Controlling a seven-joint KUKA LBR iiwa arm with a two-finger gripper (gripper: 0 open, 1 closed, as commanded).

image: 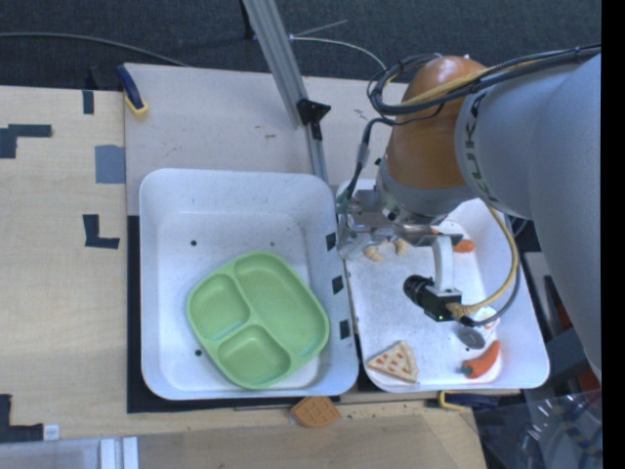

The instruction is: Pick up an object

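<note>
Nearest the camera, a brown waffle-like piece [314, 411] lies on the bench just outside the bins' front edge. In the right bin [527, 360], a pizza slice toy [393, 362] rests at the front left corner; an orange carrot-like toy [482, 360] lies at the front right. In the left bin [161, 262], a green divided plate [257, 318] sits toward the front right. Farther back, the gripper [386, 247] is lowered over the right bin's rear left, just above small beige pieces [375, 253]. Its state of opening cannot be told, nor whether it has hold of anything.
</note>
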